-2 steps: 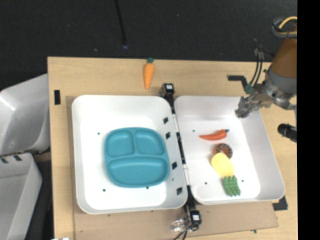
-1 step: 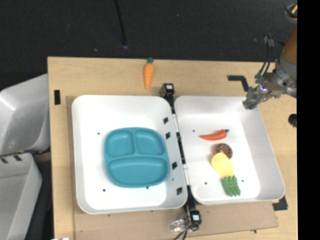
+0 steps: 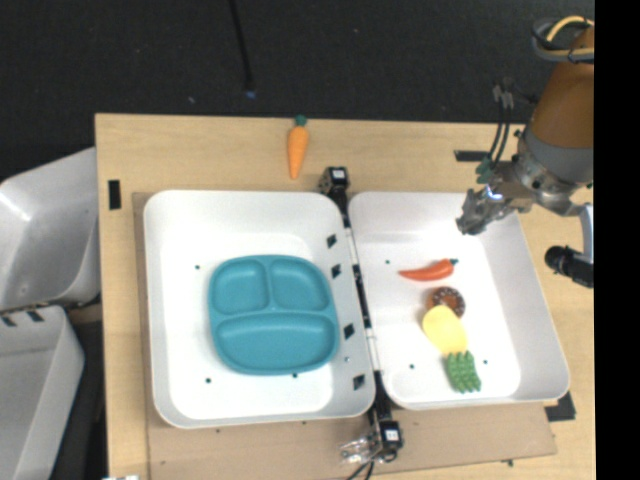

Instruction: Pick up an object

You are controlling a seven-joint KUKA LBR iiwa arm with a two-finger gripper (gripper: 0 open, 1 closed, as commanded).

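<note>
In the right bin (image 3: 500, 268) lie a red chili pepper (image 3: 427, 269), a brown round piece (image 3: 445, 299), a yellow piece (image 3: 444, 329) and a green ridged piece (image 3: 462, 371), strung out from the middle toward the front. My gripper (image 3: 478, 212) hangs over the bin's far right corner, above and to the right of the chili. Nothing shows between its fingers, and whether they stand apart is hard to make out.
The left bin (image 3: 180, 308) holds a teal divided plate (image 3: 272, 314). An orange carrot (image 3: 297, 147) lies on the bench behind the bins. A small black clip (image 3: 334, 179) sits at the joint between the bins.
</note>
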